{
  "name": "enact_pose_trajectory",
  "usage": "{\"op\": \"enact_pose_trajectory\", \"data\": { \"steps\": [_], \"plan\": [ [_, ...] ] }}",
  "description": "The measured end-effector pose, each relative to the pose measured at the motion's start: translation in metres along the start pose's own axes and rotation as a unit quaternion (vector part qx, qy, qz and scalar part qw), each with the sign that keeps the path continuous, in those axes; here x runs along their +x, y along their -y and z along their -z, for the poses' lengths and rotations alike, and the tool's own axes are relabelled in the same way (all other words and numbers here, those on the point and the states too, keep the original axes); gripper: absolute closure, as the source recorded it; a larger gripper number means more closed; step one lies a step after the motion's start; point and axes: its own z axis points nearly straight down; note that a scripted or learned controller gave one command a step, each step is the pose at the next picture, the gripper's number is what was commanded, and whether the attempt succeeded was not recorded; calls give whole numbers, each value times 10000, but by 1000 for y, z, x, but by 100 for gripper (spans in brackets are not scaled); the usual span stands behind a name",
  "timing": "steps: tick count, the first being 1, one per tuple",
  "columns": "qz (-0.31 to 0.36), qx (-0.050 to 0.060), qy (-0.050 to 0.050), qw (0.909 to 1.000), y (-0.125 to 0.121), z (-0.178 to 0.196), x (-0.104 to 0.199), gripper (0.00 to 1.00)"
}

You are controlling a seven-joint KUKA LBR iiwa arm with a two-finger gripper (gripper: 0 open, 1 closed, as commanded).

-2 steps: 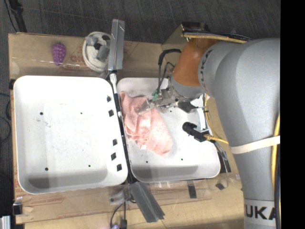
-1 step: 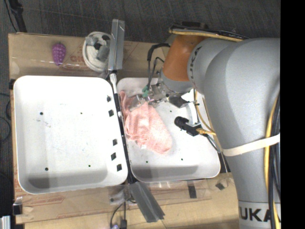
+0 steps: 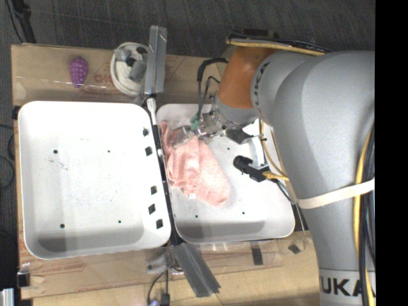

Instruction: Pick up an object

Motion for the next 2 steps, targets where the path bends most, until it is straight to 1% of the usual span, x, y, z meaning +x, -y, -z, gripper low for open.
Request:
{"op": "enact_pose_trajectory", "data": {
  "steps": [2],
  "plan": [
    [0,0,0,10000,0,0,0,0]
  ]
}}
